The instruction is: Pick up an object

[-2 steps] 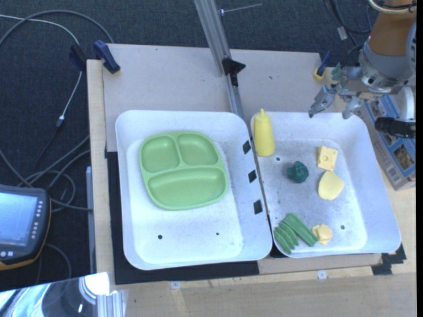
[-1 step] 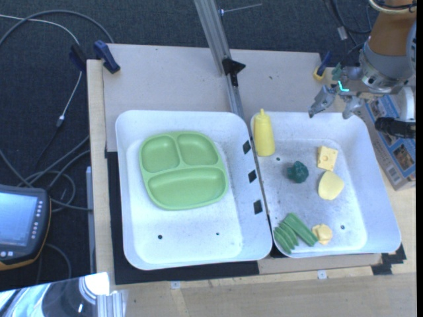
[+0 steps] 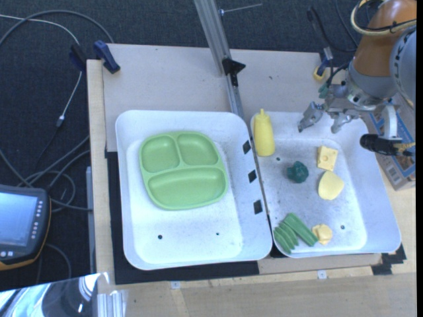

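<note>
Not started: gripper (image 3: 322, 119) hangs open and empty over right bin (image 3: 377, 197) far edge; cheese wedge (image 3: 326, 158), lemon (image 3: 330, 186), mustard bottle (image 3: 263, 133) all unpicked.

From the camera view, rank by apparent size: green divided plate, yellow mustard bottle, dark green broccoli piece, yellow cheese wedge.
1. Green divided plastic plate, by far largest.
2. Yellow mustard-style squeeze bottle.
3. Yellow holed cheese wedge and dark green broccoli-like toy piece: too alike to rank.

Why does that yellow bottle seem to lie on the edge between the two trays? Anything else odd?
The yellow bottle lies tipped over against the right bin's left wall rather than standing. Otherwise nothing stands out: the green plate sits flat in the left bin.
</note>
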`<state>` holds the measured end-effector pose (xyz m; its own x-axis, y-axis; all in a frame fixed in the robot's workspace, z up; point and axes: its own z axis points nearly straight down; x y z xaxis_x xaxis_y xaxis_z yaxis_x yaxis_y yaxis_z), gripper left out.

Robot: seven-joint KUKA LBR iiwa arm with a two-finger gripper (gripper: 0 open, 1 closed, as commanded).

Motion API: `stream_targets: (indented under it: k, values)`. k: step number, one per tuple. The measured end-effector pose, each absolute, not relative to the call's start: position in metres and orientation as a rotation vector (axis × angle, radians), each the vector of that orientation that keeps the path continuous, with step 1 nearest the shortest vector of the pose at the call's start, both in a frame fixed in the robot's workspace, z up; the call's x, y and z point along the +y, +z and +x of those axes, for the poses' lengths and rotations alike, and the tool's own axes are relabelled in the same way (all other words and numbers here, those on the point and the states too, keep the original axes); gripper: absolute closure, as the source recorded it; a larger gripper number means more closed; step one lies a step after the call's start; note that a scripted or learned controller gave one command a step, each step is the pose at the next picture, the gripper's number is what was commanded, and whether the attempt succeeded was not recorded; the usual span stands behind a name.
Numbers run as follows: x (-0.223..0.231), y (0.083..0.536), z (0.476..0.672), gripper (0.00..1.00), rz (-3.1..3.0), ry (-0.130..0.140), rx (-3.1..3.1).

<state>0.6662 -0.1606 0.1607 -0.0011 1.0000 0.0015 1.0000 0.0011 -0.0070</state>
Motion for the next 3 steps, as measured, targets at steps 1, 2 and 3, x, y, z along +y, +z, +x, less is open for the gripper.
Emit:
stream_targets:
  k: [1,2,3]
  values:
    - [-0.157,0.098,0.662,0.0,-2.215,0.007,-2.218]
    - [-0.157,0.093,0.662,0.0,-2.217,0.004,-2.221]
    - [-0.157,0.105,0.663,1.0,-2.218,0.001,-2.225]
